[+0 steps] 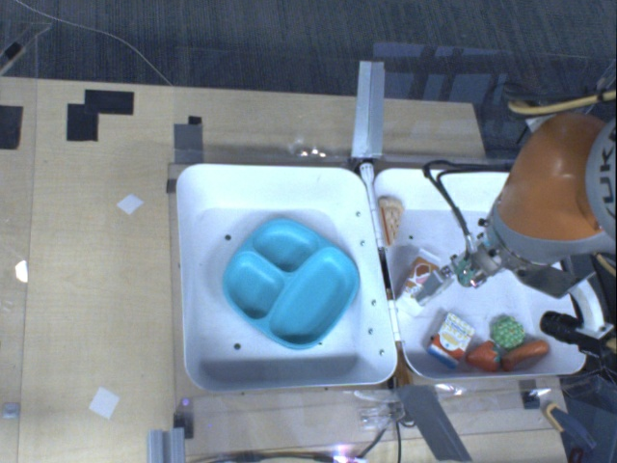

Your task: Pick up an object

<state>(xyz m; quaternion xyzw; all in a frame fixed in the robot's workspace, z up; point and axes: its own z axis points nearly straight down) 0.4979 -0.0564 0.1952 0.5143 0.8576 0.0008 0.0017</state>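
Broadly, you are looking down on a pale wooden bench (87,287) that carries two shallow white plastic bins side by side. The left bin (198,258) holds one thing, a light blue moulded plate with three compartments (289,283), lying flat and turned at a slant near the bin's middle.

The right bin (482,186) is partly covered by the grey arm with its orange band (549,186), which reaches in from the right and hangs over the bin's upper right part. Its two-finger gripper (451,276) sits low over the middle of this bin, pointing towards the left wall. You cannot tell from this angle whether it is wide or narrow, and nothing can be seen gripped in it.

The objects to pick from all lie in the right bin:
- A small brown and red packet (418,274) lies just beside the gripper's tip, on its left; whether they touch is unclear.
- A tan bread-like piece (390,220) rests along the left wall, near the top.
- A small orange, white and blue carton (451,339) lies tilted near the front wall.
- A reddish sausage-shaped piece (523,352) and a red rounded piece (484,357) lie together to the carton's right.
- A green knobbly ball (508,332) sits just behind those two.
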